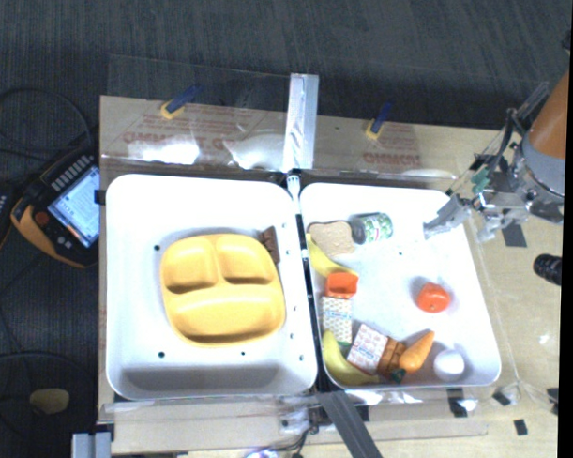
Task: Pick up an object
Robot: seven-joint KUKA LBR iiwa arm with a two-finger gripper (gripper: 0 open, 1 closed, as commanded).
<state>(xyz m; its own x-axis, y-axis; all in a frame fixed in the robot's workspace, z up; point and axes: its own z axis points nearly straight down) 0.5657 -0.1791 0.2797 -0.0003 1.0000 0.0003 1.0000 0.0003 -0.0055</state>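
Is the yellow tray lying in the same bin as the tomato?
No, the yellow tray lies in the left bin, while the tomato lies in the right bin.

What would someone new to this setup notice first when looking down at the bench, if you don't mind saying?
Most likely the big yellow divided tray, lying alone in the left bin. Next, the clutter of small things in the right bin: an orange-red tomato near the middle, a green can on its side at the far edge, and bananas along the left wall. The gripper hangs over that bin's far right corner.
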